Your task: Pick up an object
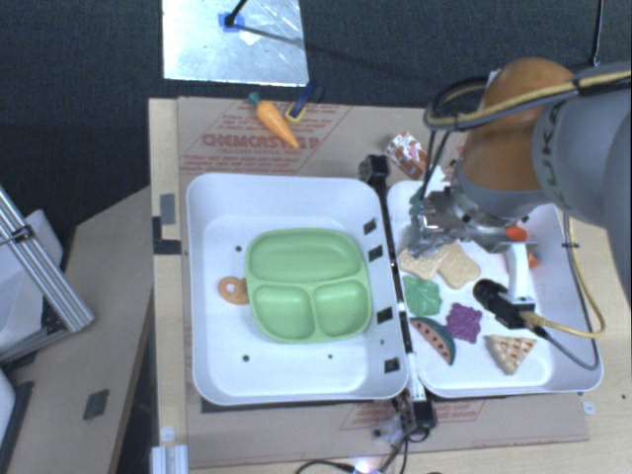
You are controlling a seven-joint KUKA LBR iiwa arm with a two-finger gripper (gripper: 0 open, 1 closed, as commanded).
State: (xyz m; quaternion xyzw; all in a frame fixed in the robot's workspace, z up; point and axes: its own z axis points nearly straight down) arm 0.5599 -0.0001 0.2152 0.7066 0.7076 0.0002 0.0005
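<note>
My gripper (pixel 427 230) hangs low over the back left part of the right bin (pixel 573 363), just above two tan toast slices (pixel 442 263). In front of them lie a green leaf toy (pixel 422 295), a purple grape bunch (pixel 462 321), a watermelon slice (pixel 434 340) and a pizza wedge (pixel 512 351). A white and orange piece (pixel 518 262) lies to the right, partly under the arm. Nothing shows in the gripper's grasp.
The left bin (pixel 212 215) holds a green divided plate (pixel 306 282) and a small orange ring (pixel 233 290). A toy carrot (pixel 277 123) and a wrapped snack (pixel 406 152) lie on the cardboard behind the bins. The arm's bulk covers the right bin's back.
</note>
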